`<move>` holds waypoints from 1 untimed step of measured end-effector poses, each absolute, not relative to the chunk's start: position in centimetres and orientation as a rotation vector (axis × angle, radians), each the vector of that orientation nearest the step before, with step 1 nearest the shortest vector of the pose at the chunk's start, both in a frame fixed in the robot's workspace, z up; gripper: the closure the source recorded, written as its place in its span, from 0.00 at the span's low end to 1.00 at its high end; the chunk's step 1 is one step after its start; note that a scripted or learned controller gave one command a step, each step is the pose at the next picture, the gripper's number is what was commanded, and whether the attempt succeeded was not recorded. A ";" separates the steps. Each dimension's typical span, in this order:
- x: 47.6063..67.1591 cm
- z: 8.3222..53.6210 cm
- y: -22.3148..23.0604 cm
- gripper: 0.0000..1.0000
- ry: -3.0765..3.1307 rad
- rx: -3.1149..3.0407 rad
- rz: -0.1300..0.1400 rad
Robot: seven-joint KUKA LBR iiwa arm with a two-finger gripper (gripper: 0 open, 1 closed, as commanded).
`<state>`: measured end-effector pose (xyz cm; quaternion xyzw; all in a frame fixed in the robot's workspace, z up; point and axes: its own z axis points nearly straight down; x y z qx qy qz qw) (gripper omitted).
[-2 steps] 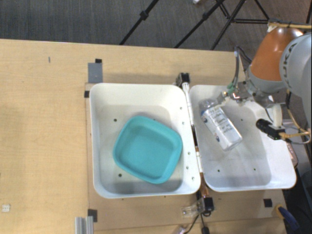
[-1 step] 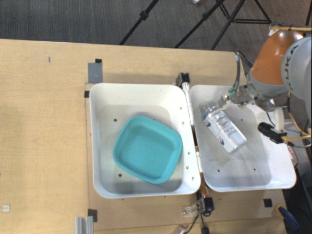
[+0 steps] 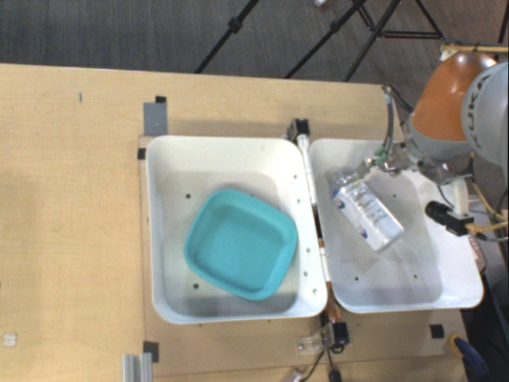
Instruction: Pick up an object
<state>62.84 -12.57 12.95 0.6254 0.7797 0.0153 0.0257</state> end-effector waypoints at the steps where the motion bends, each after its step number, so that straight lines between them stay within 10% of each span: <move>1: 62.6 13.0 -12.9 0.00 2.481 1.840 0.041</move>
